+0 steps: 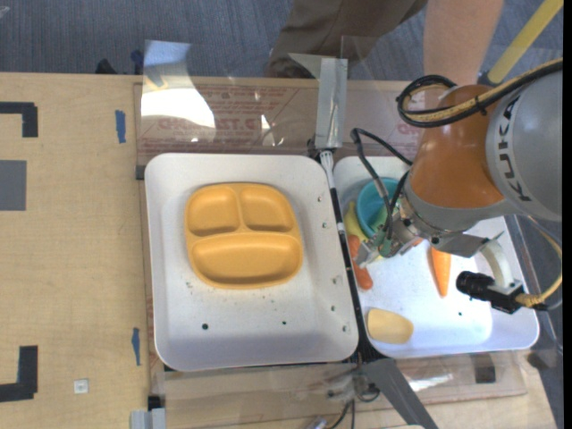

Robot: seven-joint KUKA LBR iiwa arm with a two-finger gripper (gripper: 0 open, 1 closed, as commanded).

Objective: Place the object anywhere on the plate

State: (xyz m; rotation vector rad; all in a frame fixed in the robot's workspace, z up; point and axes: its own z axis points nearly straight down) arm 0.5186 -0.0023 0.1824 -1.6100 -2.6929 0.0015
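Plate (pixel 242 235) in left bin bare; jaws (pixel 386 242) low in right bin among toys, grip state indiscernible; placement not yet done.

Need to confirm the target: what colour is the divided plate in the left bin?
Yellow-orange all over, plain with no pattern. The plate shows best in the camera view.

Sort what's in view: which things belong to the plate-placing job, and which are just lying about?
Job:
- yellow plate, left bin
- gripper, low in the right bin, beside the teal cup

Lying about:
- carrot
- pale yellow lump
- small orange piece
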